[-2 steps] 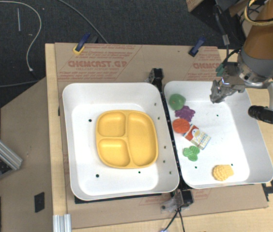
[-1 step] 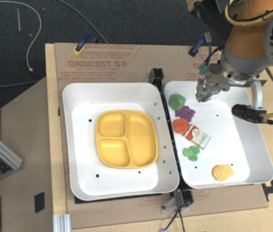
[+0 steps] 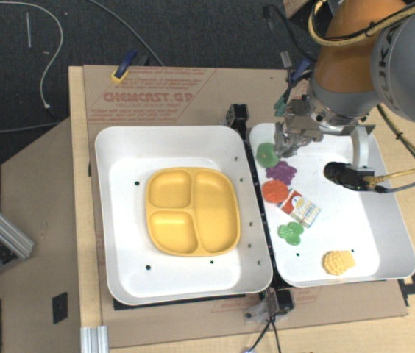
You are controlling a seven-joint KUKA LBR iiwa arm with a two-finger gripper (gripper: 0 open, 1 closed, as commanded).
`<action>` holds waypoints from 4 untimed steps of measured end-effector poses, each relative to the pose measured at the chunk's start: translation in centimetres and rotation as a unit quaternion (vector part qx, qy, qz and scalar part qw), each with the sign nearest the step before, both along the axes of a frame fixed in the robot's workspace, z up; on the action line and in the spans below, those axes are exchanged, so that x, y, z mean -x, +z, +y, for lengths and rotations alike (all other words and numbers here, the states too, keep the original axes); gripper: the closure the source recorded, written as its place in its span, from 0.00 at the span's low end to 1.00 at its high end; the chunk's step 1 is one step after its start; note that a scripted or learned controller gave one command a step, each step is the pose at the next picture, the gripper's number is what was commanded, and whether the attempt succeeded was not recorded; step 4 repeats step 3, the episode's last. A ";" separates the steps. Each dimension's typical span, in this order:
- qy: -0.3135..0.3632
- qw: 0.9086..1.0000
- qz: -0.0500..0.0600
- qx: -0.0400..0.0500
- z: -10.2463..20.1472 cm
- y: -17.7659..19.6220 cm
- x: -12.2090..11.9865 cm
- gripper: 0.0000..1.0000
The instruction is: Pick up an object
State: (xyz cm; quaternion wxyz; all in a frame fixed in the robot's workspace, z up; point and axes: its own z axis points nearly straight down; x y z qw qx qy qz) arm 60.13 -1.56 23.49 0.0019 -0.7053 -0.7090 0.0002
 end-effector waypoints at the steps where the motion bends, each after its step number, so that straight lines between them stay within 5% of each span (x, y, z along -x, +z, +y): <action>1: 0.000 1.000 -0.002 0.000 4.4 -0.1 -0.5 1.00; 2: 0.000 1.000 0.001 0.000 9.3 -1.0 0.0 1.00; 3: -0.002 1.000 0.000 0.001 9.0 -1.0 0.0 0.00; 4: -0.002 1.000 0.000 0.001 9.0 -1.0 0.0 0.00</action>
